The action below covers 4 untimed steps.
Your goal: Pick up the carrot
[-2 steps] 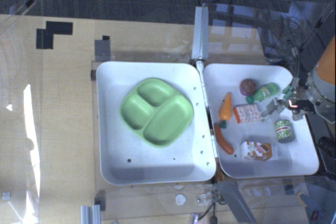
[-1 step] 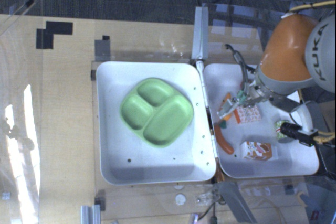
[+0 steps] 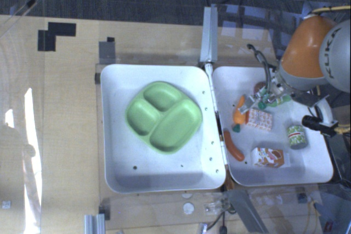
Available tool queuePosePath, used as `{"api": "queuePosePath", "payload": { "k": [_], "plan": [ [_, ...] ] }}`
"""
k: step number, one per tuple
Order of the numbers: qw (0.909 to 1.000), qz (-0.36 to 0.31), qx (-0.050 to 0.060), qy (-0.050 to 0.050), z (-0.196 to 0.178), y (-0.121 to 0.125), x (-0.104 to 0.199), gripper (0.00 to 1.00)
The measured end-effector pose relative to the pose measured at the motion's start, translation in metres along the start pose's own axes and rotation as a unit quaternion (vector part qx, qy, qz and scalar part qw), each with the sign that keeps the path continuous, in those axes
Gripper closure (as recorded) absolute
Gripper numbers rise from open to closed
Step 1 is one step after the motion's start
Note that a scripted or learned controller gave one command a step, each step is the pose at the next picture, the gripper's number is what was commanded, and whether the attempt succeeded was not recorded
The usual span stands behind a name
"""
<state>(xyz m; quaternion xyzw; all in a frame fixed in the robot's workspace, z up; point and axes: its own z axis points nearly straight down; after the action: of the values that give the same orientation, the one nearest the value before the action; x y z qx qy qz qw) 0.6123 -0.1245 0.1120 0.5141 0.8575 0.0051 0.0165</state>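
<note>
Reaching in from the frame's right, the gripper [image 3: 258, 99] hangs low over the right bin [image 3: 315, 172], just right of the carrot [image 3: 239, 113], which lies near the bin's left wall. Whether the claw is wide or narrow cannot be told.

The carrot [image 3: 239, 114] is crowded: a patterned packet [image 3: 260, 119] touches its right, the bin wall [image 3: 215, 112] stands near left, and a sausage [image 3: 233, 146] lies below. Above stays open.
</note>
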Motion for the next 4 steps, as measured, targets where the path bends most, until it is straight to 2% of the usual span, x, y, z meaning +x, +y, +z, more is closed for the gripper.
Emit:
{"api": "queuePosePath", "payload": {
  "k": [1,2,3,4],
  "plan": [
    [0.9972,-0.074,0.007,0.009,0.023,0.006,0.038,0.00],
    [0.9972,-0.075,0.003,0.008,0.010,0.009,0.038,1.00],
    [0.9979,0.063,0.010,0.009,-0.023,-0.024,0.031,1.00],
    [0.9979,0.063,0.010,0.009,-0.023,-0.024,0.031,0.00]
  ]
}}
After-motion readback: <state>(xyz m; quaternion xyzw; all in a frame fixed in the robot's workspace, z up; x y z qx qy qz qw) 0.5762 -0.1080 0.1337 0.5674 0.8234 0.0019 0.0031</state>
